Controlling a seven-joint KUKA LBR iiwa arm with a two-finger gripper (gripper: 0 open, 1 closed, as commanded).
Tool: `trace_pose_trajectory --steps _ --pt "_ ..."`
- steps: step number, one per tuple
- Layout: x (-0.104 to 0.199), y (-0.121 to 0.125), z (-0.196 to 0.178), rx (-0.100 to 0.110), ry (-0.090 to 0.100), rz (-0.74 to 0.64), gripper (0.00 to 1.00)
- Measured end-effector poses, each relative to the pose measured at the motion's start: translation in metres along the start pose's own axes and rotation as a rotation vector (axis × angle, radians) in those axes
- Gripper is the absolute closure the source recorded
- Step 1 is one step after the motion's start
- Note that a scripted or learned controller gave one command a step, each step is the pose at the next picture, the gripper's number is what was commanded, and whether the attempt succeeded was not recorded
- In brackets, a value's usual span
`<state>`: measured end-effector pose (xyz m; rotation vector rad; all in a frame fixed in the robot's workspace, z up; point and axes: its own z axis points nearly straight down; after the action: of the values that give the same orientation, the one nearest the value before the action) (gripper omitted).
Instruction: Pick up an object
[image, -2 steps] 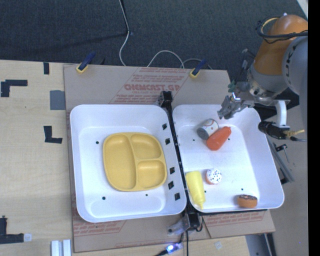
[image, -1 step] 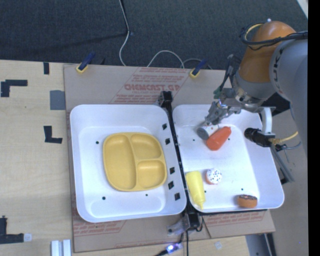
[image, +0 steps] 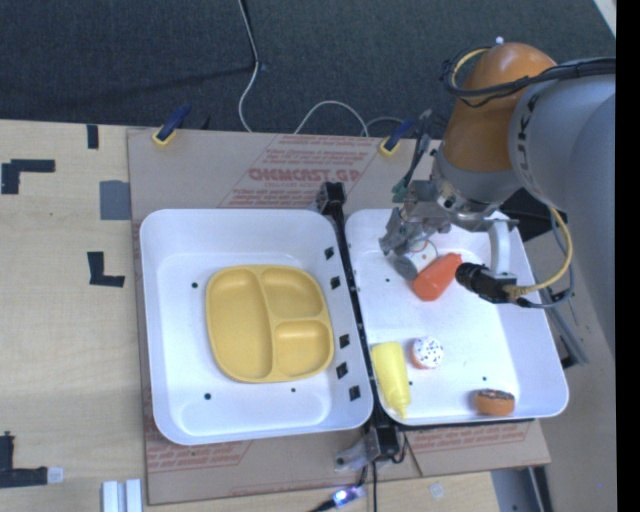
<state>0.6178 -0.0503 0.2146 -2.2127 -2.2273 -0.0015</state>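
Carrot (image: 436, 279) looks like my likeliest target: it lies in the right bin (image: 530, 340), a little above the frame's centre-right, tilted with its thick end toward the lower left. I see the gripper (image: 405, 252) just up and left of it, low over the bin floor, with the grey arm (image: 560, 120) and its orange band (image: 490, 100) filling the upper right of the frame. How the jaws stand I cannot tell from this angle, since the tool is a dark cluster against the white plastic, and I see nothing clearly between its tips. I judge this to be the approach step, with no grasp made yet. The carrot sits beside the tool, perhaps touching it, rather than within it. Lower in the same bin lie a yellow bottle (image: 391, 377) against the left wall, a small spotted ball (image: 428, 352) just right of it, and a brown doughnut (image: 494, 401) near the bottom right corner. The left bin (image: 175, 250) holds a yellow divided plate (image: 269, 322). For the next move I would want the tool shifted down and right until it sits over the carrot's middle, turned so the jaws cross its narrow width, then lowered and closed. The risk I see is nudging the carrot sideways so that it rolls away.
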Motion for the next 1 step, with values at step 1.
trace_pose_trajectory --steps 1 --pt "0.0530 -0.0296 -0.0038 0.003 -0.001 0.001 1.00"
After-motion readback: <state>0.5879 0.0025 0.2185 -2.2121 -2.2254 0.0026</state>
